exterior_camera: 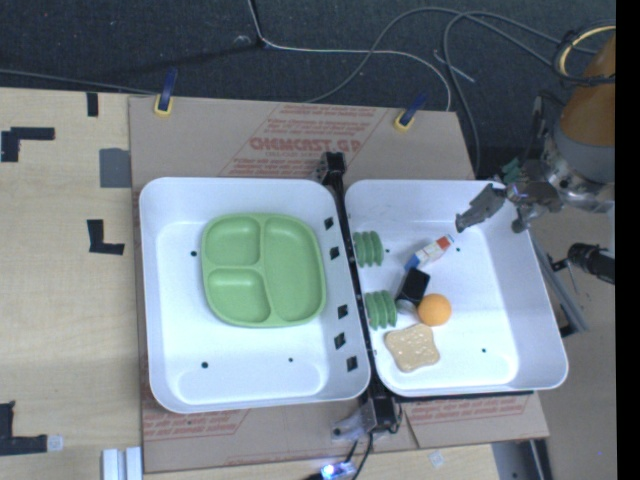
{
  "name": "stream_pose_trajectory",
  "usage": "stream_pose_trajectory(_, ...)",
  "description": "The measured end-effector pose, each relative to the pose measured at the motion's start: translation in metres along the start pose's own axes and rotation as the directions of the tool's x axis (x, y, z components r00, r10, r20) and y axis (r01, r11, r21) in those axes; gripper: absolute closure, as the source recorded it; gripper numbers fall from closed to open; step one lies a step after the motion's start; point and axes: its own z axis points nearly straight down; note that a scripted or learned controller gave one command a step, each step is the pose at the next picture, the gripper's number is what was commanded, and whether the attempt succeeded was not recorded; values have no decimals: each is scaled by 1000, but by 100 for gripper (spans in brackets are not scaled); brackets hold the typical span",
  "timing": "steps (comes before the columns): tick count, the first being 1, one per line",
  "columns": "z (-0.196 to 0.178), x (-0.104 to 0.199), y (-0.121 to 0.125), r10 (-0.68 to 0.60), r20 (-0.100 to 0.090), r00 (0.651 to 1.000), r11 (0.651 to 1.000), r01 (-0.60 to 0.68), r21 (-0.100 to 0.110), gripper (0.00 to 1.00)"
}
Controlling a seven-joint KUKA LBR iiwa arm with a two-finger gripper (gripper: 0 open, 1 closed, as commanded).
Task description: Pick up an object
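Left of the claw [497,208], smooth glossy white plastic bins [520,298] sit on matt brown cardboard [300,138] over pale wood-look counter [60,298].

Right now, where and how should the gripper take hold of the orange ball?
Grip the orange ball across its middle, coming straight down from above. It is round, so any pair of opposite sides works, but the black block touches its upper left and the toast slice lies close below, so close the fingers where those leave room.
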Motion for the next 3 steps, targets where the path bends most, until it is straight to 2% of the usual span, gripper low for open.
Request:
stream_pose_trajectory(1, 64, 4, 2, 0, 0, 1000, 1000, 0, 5, 0)
stream_pose_trajectory(3, 166, -5, 0, -1, 2, 1000, 1000, 1, -2, 0)
